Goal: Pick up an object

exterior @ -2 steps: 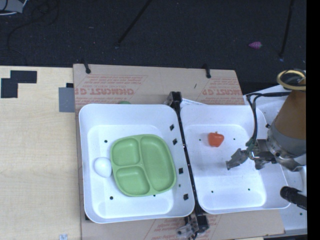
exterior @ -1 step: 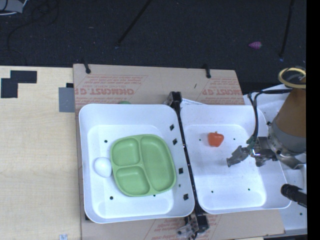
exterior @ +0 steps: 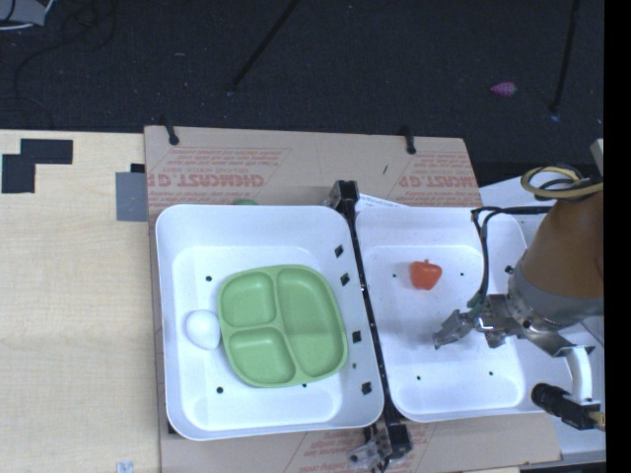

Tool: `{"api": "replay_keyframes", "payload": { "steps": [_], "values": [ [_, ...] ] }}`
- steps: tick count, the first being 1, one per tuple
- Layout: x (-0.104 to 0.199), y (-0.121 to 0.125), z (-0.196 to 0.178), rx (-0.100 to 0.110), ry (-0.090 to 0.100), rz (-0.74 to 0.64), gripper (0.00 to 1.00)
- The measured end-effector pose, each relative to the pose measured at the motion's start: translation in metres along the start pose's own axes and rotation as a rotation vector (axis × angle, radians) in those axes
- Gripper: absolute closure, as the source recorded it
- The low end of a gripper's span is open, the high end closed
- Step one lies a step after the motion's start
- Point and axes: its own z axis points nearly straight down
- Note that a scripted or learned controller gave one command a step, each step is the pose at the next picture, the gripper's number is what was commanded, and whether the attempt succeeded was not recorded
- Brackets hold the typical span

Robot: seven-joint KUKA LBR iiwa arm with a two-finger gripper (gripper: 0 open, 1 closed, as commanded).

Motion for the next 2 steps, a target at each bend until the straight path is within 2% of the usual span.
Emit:
{"api": "replay_keyframes", "payload": {
  "steps": [1,2],
  "values": [
    [0.0,-0.003,0.044,-0.001,0.0,0.0,0.0],
    [0.001,-0.003,0.065,-0.005,-0.001,0.001,0.0]
  ]
}}
